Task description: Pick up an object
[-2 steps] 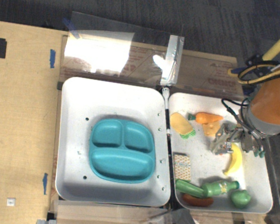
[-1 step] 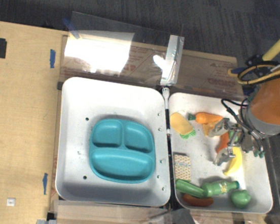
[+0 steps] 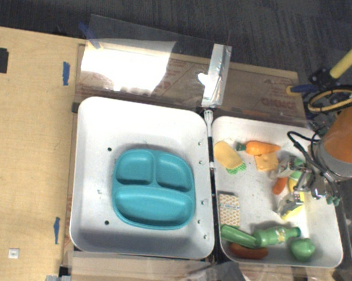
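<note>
End effector (image 3: pixel 294 198) low inside right bin (image 3: pixel 334 222), among toy foods.

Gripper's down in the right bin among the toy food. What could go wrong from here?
1. The gripper sits amid close-packed pieces by the right bin's far wall; it may close on several things or none.
2. The green bottle lies against the green pepper and the green cucumber, so a grasp there may drag neighbours.
3. Loose cables hang near the wrist and could snag.
</note>
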Action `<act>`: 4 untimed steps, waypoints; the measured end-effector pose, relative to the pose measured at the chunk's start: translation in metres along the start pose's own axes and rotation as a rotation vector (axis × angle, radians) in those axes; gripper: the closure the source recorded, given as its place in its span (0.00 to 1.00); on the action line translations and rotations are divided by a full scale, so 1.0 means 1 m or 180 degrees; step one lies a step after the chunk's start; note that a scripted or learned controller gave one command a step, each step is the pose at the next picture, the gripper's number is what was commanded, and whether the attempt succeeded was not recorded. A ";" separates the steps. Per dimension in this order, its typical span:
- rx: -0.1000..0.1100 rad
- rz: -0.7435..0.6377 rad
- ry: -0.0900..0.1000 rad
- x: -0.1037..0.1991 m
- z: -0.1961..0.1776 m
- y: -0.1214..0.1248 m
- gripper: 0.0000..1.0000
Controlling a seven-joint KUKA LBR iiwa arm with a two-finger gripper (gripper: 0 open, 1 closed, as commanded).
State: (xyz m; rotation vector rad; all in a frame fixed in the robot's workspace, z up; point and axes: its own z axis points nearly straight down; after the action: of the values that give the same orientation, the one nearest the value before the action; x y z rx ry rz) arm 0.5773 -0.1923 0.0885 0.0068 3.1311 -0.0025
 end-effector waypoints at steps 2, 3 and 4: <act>-0.0002 0.0532 0.0001 0.010 0.000 0.018 0.00; -0.0004 0.0984 0.0000 0.016 -0.001 0.020 0.00; 0.0001 0.1399 -0.0004 0.043 -0.001 0.033 0.00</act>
State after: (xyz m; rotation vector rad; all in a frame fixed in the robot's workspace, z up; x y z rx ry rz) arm 0.5340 -0.1595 0.0890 0.6889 3.0530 0.0007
